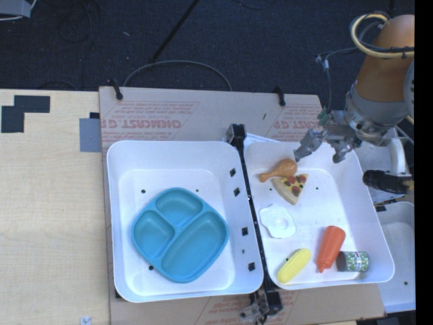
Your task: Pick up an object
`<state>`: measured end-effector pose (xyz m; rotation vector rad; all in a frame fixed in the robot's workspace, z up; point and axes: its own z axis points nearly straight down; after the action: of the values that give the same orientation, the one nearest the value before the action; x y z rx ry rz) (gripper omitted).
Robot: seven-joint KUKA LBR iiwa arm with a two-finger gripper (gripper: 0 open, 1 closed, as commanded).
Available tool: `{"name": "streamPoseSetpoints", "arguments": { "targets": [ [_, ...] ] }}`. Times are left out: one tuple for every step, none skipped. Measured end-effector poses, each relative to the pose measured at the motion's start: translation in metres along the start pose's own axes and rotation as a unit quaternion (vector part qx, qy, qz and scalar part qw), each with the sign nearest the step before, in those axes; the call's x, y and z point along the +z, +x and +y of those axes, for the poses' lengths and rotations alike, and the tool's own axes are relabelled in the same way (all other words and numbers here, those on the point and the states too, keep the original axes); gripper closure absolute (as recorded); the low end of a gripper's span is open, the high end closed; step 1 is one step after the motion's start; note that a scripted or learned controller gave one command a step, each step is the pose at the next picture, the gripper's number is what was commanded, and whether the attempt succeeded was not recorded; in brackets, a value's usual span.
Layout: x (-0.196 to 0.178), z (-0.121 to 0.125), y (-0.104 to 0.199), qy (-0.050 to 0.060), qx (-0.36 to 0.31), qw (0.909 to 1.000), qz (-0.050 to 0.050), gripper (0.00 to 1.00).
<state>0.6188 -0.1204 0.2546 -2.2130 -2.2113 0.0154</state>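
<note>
In the right bin [379, 246] lie a chicken drumstick [279, 170], a pizza slice [291, 187], a fried egg [278, 222], a corn cob [293, 265], an orange carrot [329, 247] and a small green can [353, 261]. My gripper [323, 150] hangs over the bin's far edge, just up and to the right of the drumstick. Its two grey fingers [306, 145] stand spread apart with nothing between them. It touches none of the toys.
The left bin [122, 161] holds a blue divided plate [179, 233]. A black divider with clips [245, 208] runs between the bins. Cardboard lies under both bins, a wooden bench top spreads to the left, and cables hang near the arm at right.
</note>
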Motion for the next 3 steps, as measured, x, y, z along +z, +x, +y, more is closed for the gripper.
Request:
{"name": "streamPoseSetpoints", "arguments": {
  "targets": [
    [-0.008, 0.002, 0.000, -0.006, -0.001, 1.0000, -0.001, 0.00],
    [0.039, 0.003, 0.007, -0.005, -0.001, 1.0000, -0.001, 0.00],
    [0.086, 0.006, 0.013, -0.004, -0.001, 1.0000, 0.000, 0.00]
  ]
}}
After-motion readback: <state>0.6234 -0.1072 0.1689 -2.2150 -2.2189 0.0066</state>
